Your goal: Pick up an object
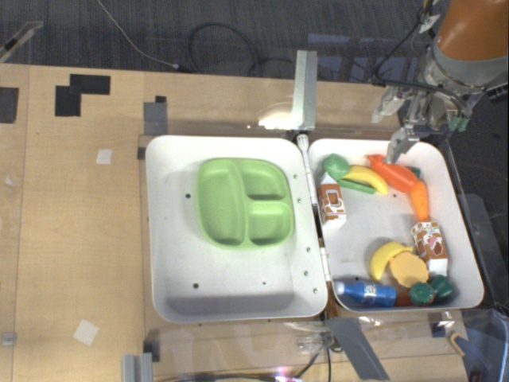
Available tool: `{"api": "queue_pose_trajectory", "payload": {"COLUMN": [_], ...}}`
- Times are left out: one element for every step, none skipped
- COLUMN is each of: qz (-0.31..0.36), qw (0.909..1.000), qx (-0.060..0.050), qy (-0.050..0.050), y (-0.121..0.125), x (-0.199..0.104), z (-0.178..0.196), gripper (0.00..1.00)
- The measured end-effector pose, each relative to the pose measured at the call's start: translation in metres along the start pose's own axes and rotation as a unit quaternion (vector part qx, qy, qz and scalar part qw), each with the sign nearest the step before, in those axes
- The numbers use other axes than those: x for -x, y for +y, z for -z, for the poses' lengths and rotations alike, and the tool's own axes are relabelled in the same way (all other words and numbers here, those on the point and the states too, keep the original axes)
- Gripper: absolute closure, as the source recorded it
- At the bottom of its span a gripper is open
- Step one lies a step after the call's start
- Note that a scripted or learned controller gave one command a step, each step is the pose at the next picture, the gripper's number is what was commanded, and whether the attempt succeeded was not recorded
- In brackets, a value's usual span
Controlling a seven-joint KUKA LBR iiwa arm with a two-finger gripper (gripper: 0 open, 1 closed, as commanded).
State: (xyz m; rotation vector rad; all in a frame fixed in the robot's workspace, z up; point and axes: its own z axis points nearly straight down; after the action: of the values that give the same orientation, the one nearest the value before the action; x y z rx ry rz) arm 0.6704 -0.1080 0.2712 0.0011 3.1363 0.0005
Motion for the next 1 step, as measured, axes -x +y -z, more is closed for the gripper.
{"api": "queue_pose_trajectory", "payload": {"qz": [-0.014], "qw": [0.9999], "qx": [0.0], "qy": [0.003], "y": [-0.0308], "x": [-0.0384], "z": [-0.1675], "gripper": [0.0]}}
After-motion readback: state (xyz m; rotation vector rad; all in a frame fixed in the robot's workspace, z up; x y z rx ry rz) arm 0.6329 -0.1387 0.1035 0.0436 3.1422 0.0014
